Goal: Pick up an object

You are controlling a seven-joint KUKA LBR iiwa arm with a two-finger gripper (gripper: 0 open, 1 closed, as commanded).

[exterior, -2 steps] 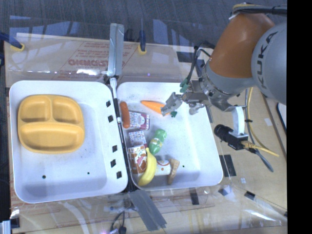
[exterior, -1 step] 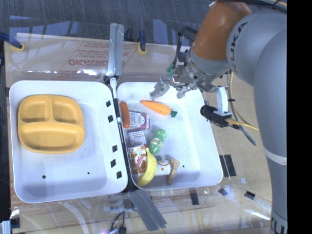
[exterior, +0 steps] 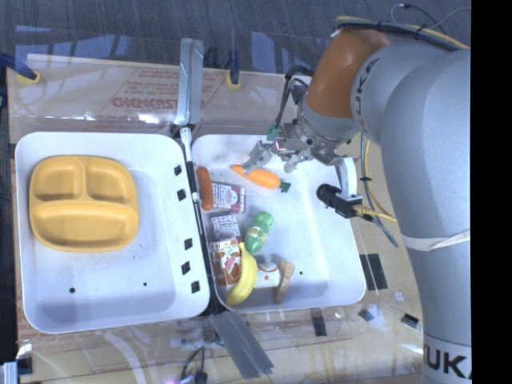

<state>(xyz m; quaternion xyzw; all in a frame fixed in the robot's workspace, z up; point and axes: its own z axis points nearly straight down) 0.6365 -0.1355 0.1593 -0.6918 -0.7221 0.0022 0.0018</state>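
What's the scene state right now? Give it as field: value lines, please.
left bin: holds a yellow divided tray
right bin: carrot, hot dog, banana, green bottle, small packets along its left side
gripper: over the right bin's top part, just above the carrot
grasp: nothing visible between the fingers
arm: reaches in from the right, orange band above the wrist
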